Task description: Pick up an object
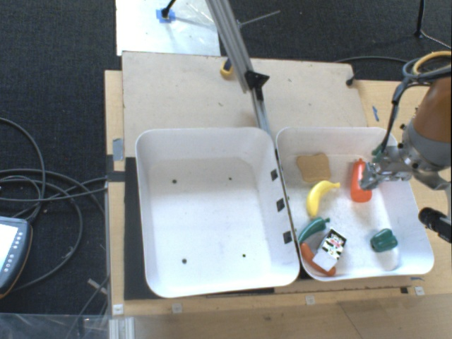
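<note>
The right bin (409,210) holds several small objects. A tan bread slice (313,167) lies at its back, with a yellow banana (321,195) in front of it. A red-orange piece (360,189) lies toward the right wall. My gripper (370,179) sits right at this piece, overlapping its right side; whether it touches or grips it I cannot tell. Nearer the front lie a dark green piece (383,240), a green-topped orange item (311,230) and a small black-and-white printed box (330,248).
The left bin (205,210) stands beside the right one, and their walls meet in the middle. A slanted metal pole (233,41) crosses above the bench's back, ending near the bins' shared edge. Cables and a tablet (10,249) lie on the floor at left.
</note>
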Motion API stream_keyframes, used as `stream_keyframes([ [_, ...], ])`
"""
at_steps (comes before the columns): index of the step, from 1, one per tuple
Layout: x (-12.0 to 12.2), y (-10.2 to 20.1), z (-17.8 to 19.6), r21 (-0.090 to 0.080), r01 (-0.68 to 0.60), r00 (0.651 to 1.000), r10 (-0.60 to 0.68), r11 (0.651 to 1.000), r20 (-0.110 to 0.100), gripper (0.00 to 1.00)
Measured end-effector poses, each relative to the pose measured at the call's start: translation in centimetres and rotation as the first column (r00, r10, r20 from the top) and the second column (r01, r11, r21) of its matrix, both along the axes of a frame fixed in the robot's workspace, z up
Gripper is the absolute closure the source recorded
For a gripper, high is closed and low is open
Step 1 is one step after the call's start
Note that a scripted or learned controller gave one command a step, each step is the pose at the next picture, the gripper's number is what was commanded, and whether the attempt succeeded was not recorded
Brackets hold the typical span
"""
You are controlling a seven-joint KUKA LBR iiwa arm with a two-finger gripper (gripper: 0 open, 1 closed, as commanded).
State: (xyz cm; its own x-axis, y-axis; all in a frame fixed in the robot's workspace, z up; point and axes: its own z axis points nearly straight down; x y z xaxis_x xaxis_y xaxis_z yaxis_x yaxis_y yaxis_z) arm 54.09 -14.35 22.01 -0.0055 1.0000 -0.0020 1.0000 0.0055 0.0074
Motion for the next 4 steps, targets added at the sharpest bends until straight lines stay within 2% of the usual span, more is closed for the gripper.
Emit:
stream_keyframes([
  [1, 2.6, 4.6, -0.7, 0.004, -0.005, 1.000, 0.005, 1.000, -0.004, 1.00],
  [3, 5.8, 14.2, -0.4, 0.004, -0.005, 1.000, 0.005, 1.000, -0.005, 1.00],
  [4, 9.2, 18.6, 0.2, 0.004, -0.005, 1.000, 0.005, 1.000, -0.002, 1.00],
])
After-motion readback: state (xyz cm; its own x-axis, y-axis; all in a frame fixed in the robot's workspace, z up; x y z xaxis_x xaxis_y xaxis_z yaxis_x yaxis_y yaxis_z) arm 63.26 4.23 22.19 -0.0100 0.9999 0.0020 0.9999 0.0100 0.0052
